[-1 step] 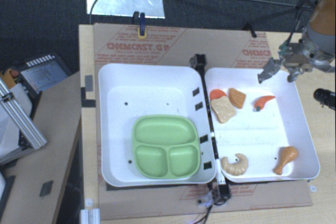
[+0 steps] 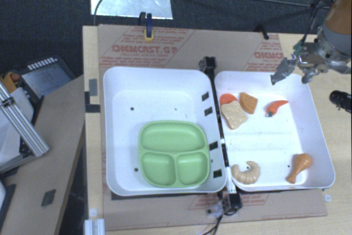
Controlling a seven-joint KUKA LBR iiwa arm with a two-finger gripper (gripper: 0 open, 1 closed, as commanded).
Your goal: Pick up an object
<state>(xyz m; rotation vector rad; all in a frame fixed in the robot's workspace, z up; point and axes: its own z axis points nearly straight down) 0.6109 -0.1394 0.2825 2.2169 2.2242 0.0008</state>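
Looking down, I see my gripper (image 2: pixel 293 73) spread wide and holding nothing at the upper right, above the red pepper (image 2: pixel 276 107). Nothing picked up yet.

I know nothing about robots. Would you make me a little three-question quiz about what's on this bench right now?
1. True or false: the green divided plate lies in the left bin.
2. Which item lies nearest the right bin's front right corner? A) shrimp B) drumstick C) chili pepper
3. Fill in: the gripper is over the right bin's ____ edge, with open fingers.

Key: 1 true; 2 B; 3 far.
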